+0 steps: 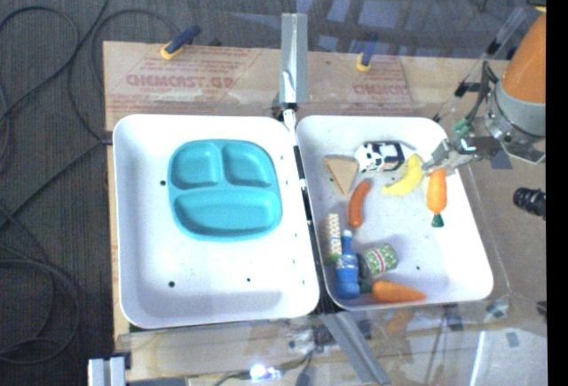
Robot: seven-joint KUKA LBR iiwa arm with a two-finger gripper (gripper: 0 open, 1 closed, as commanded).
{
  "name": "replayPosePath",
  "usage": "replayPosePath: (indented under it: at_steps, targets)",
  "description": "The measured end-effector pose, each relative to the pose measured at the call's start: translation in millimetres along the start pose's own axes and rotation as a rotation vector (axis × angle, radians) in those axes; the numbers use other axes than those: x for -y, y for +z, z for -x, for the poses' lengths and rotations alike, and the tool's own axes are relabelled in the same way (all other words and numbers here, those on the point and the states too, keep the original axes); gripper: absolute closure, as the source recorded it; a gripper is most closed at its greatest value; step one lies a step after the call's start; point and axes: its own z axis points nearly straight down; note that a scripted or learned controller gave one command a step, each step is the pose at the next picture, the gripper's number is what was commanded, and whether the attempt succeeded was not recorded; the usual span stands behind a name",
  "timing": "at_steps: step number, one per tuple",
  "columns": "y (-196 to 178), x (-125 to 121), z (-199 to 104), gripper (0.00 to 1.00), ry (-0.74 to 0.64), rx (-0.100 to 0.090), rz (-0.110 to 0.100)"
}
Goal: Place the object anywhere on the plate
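1. Two shallow white bins sit side by side on a counter [133,78], seen from above at a slant
2. The left bin [142,287] holds a blue plate [225,189] with three compartments, lying flat near the bin's middle
3. The right bin [461,269] holds a scatter of toy foods
4. Near its back wall lie a tan wedge [339,171], a black and white cow [380,156] and a banana [405,177], the banana just beside the cow
5. An orange carrot [436,194] lies near the right wall, just beside the banana's upper end
6. A second carrot [357,202] lies slanted near the middle, and a third [397,292] lies along the front wall
7. Near the front left are a corn cob [334,235], a blue bottle [347,271] and a small can [380,260], close together
8. The grey arm with its orange band [528,74] reaches in from the right
9. The pincer [448,153] hovers at the right bin's back right corner, above the banana's tip and the carrot; how far it is open cannot be told, and nothing is seen between its fingers
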Motion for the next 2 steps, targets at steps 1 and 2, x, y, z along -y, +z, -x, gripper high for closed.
replayPosePath:
  at_steps: [1, 2]
  targets:
    - [54, -84, -35, 1.0, -0.33, -0.002, 0.001]
    - [53, -100, -120, 1.0, -0.204, -0.002, 0.0]
